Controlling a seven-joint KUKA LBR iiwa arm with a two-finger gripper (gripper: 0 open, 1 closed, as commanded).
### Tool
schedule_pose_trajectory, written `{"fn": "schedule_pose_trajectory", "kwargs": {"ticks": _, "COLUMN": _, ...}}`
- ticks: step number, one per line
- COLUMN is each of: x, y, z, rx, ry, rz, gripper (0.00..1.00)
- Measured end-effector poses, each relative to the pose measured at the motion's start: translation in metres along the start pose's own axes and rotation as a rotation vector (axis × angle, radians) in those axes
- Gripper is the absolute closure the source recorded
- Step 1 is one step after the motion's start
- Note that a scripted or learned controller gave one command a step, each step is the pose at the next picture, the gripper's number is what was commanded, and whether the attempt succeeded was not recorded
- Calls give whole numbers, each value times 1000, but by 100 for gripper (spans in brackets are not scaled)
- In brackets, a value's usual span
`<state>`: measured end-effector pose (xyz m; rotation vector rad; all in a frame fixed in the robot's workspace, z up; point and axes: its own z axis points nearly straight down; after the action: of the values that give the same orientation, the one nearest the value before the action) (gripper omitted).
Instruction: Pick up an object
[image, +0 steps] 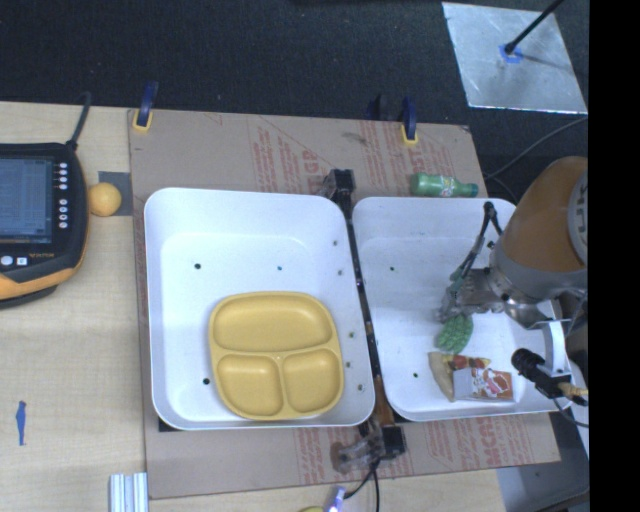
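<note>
Camera view: arm enters over the right bin (400, 240), pincer (462, 300) low near that bin's right edge, just above a green leaf-like object (455, 332). Cannot tell whether anything is grasped. A red-and-white packet (483, 383) with a tan wedge (441, 372) lies at the bin's front edge. Left bin (180, 240) carries a yellow divided tray (275, 353). Judgement: reach done, lift not yet done

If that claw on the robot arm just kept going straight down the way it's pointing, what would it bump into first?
Most likely the green leafy toy, which lies right under the gripper in the right bin. Depth is hard to judge, so it may already be touching it.
</note>
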<state>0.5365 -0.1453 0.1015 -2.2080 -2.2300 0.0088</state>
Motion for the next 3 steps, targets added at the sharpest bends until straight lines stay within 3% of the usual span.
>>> {"fn": "schedule_pose_trajectory", "kwargs": {"ticks": 1, "x": 0, "y": 0, "z": 0, "rx": 0, "ry": 0, "rz": 0, "gripper": 0}}
{"fn": "schedule_pose_trajectory", "kwargs": {"ticks": 2, "x": -1, "y": 0, "z": -10, "rx": 1, "ry": -1, "rz": -2, "gripper": 100}}
{"fn": "schedule_pose_trajectory", "kwargs": {"ticks": 3, "x": -6, "y": 1, "z": -100, "rx": -6, "ry": 2, "rz": 7, "gripper": 100}}
